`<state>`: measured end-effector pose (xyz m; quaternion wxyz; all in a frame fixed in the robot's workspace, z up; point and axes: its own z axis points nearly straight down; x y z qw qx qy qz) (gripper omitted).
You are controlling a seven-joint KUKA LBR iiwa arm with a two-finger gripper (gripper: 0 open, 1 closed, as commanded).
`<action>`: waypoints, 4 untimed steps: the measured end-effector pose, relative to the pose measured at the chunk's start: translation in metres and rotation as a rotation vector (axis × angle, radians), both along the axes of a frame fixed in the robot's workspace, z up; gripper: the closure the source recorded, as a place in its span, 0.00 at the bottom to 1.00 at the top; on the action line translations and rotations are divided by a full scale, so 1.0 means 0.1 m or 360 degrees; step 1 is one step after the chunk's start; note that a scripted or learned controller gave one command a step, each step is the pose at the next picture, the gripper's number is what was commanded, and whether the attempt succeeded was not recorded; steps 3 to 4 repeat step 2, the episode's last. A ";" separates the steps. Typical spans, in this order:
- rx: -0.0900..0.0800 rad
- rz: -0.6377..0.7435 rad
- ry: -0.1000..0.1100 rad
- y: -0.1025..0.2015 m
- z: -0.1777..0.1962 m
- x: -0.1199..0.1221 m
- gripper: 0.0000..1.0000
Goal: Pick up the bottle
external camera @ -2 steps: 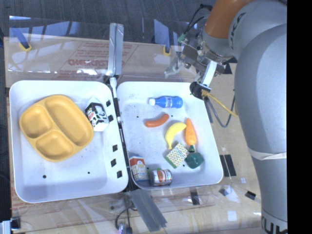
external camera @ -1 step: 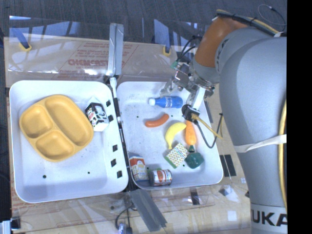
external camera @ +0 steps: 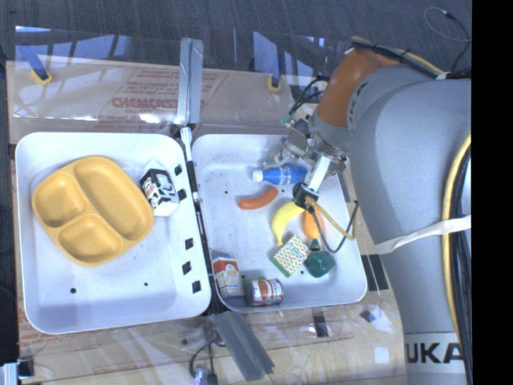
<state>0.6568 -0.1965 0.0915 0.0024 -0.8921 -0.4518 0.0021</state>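
Canned goods (external camera: 263, 291) lie nearest; blue, white-capped bottle (external camera: 280, 175) lies sideways

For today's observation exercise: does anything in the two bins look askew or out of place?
The bottle lies on its side in the right bin, and a can lies toppled near the front wall. Nothing looks spilled.

Dark grey floor (external camera: 120, 2) lies beyond the wooden bench (external camera: 104, 351).

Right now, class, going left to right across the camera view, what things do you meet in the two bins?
Yellow tray → small carton → can → green object
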 end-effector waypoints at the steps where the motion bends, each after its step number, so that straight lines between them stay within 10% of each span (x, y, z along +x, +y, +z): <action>1: 0.0005 0.0015 0.0004 0.03 0.10 0.01 1.00; 2: -0.0002 -0.0157 -0.0010 0.47 1.42 0.01 1.00; 4: -0.0002 -0.0157 -0.0010 0.47 1.42 0.01 1.00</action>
